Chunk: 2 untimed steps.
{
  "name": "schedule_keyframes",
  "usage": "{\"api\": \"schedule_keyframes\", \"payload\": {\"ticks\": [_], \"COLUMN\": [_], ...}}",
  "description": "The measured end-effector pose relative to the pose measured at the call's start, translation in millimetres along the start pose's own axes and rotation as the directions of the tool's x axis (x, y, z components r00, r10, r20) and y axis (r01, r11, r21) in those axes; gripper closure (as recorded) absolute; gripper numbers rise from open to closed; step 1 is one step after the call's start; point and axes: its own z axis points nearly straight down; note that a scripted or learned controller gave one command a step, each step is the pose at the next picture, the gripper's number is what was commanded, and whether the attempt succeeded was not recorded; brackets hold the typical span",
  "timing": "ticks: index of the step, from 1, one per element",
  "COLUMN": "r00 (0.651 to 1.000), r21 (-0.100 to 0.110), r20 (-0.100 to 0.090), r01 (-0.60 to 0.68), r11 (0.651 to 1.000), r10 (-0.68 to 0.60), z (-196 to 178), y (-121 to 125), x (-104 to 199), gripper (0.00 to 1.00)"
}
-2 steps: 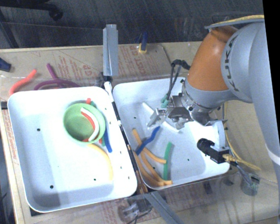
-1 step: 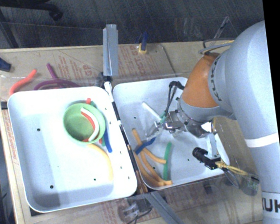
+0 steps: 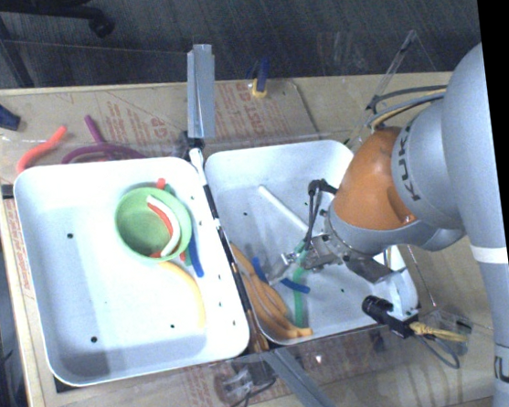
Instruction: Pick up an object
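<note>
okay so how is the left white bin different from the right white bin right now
The left shallow white bin holds a round green bowl with red, yellow and blue strips around it; the right shallow white bin holds tan sticks and a green piece near its front left corner. The gripper works inside the right bin, while the left bin has no arm over it. The left bin looks wider. Both are white, shallow and rounded at the corners.

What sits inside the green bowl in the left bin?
A red curved piece lies inside the green bowl. A yellow strip and a blue stick emerge beside it; anything beneath the bowl is hidden.
</note>
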Motion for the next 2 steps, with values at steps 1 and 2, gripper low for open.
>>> {"api": "schedule_keyframes", "payload": {"ticks": [1,2], "r00": [1.000,1.000], "r21": [-0.001,0.001], "r20": [-0.003,-0.003], "r01": [0.006,0.005], "r11": [1.000,1.000], "r10": [-0.006,-0.005], "z": [-10.9,-10.2], "y": [1.9,1.1], "x": [1.4,0.9], "gripper": [1.00,0.00]}}
